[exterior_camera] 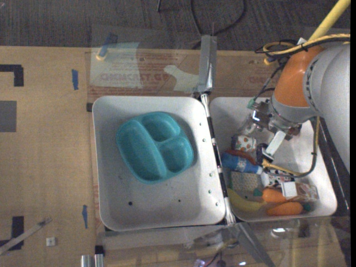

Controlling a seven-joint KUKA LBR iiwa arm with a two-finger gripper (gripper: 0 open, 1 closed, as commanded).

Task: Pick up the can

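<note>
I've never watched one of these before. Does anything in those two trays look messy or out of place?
The right tray is cluttered: a banana, carrots and packets lie heaped along its near side. The left tray holds a teal divided plate sitting skewed. Nothing looks spilled or broken.

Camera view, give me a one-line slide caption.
KUKA arm's gripper poised over a cluttered right bin; a teal divided plate lies in the left bin.

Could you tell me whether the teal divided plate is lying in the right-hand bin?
No, the teal divided plate lies in the left white bin.
</note>
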